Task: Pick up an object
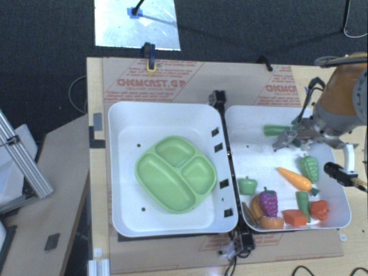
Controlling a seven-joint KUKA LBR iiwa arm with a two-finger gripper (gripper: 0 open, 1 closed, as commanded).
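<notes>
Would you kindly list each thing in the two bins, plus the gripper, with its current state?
Green divided plate: flat in the left bin, nothing on it.
Gripper: low over the right bin.
Green cylinder: lying beside the gripper; a grasp cannot be confirmed.
Carrot: lying loose.
Purple grapes: resting in the toy pile.
Green pepper: upright by the divider.
</notes>
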